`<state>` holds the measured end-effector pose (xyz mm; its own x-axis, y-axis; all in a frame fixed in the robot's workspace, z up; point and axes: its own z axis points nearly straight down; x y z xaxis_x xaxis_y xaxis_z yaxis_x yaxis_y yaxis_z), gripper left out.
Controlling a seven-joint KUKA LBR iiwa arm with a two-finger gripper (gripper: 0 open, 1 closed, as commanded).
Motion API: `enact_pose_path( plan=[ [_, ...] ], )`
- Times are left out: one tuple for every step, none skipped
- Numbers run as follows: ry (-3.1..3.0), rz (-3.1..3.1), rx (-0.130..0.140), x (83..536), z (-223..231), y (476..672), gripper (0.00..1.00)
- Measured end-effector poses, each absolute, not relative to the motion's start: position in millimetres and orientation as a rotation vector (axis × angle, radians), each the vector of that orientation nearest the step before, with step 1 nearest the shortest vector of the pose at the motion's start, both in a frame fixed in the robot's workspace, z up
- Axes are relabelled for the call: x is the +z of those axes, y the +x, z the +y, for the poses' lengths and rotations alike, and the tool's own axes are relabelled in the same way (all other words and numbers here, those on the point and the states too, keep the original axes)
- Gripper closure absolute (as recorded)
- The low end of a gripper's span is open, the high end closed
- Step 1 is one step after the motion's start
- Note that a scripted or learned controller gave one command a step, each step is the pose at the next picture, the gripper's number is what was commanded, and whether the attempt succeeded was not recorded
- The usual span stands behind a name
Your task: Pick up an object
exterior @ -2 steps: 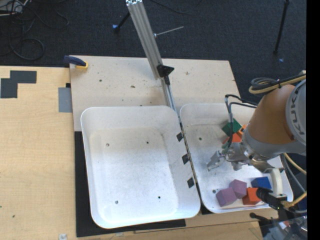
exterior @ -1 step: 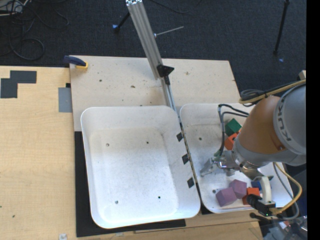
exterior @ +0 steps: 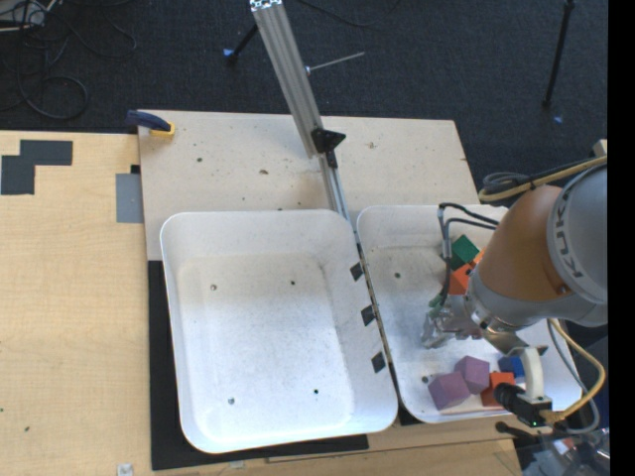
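**Over the right bin: gripper low, blocks close by**

Over the right bin (exterior: pixel 397 241) the arm (exterior: pixel 541 256) reaches in from the right, orange band facing the camera. The gripper (exterior: pixel 437 327) sits low, near the bin floor, roughly mid-bin. Picture too coarse there to make out the gripper's state, or whether anything is in it; cannot tell.

Objects, all in the right bin:
- Green block (exterior: pixel 462 248) toward the far side, beside the arm's orange band.
- Orange block (exterior: pixel 457 280) just below the green one, partly hidden by the arm. It lies just beyond the gripper, on its far-right side.
- Two purple blocks, one (exterior: pixel 474 373) touching the other (exterior: pixel 448 392), near the front rim. They lie in front of the gripper, near it but apart.
- Blue block (exterior: pixel 508 379) and a red-orange piece (exterior: pixel 492 397) to the right of the purple pair, close to the rim.

Left bin (exterior: pixel 179 236) stands alongside, with a row of small black clips (exterior: pixel 365 313) along the shared edge.

A slanted metal rail (exterior: pixel 290 67) crosses the bench (exterior: pixel 397 152) behind the bins.
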<state>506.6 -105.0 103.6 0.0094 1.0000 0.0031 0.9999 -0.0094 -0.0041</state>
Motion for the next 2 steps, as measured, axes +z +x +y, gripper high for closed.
enact_pose_path(
  plan=[
    [-2.221, -2.222, -0.002, 148, -102, 513.3, 1.00],
    [-2.223, -2.222, -0.002, 192, -103, 508.5, 1.00]
  ],
)
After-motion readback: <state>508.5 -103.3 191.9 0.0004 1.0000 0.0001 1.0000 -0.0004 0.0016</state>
